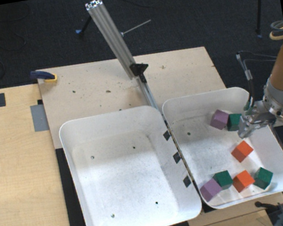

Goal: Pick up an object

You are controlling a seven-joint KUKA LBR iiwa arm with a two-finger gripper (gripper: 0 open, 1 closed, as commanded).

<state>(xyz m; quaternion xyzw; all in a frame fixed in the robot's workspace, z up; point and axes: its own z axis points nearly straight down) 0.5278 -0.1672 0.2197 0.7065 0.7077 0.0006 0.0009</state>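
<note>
— Where are the jaws point(247, 124)?
— In the right bin point(281, 166), at its three o'clock (their state can't be told), touching a green cube point(234, 121) beside a purple cube point(219, 119).

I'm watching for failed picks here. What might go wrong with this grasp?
The gripper sits by a green cube that touches a purple cube, so it may nudge both or catch neither. Both lie near the right bin's far wall, and the orange cube is close below.
</note>
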